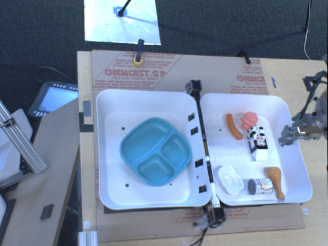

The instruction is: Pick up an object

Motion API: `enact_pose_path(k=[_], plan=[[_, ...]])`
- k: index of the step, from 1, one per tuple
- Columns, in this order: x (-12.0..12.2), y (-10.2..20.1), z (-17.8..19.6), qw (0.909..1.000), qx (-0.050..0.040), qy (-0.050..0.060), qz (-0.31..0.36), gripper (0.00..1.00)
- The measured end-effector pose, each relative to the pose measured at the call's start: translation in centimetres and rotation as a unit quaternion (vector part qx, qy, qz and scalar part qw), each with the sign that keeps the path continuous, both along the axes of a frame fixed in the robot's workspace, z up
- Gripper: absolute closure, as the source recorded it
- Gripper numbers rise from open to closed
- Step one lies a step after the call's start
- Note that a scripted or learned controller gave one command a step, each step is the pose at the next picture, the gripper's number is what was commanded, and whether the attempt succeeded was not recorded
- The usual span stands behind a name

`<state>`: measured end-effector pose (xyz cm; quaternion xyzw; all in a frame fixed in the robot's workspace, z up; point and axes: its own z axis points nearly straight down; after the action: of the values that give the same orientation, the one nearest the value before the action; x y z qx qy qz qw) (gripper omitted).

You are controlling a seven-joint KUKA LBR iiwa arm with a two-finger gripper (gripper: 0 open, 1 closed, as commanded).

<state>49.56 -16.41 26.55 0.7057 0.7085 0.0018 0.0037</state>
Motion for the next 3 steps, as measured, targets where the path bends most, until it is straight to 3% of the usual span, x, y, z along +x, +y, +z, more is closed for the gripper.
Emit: enact_pose_path(k=[3], plan=[[6.6,16.1,-3.1,1.0000,0.0021,0.003,0.003,1.00]])
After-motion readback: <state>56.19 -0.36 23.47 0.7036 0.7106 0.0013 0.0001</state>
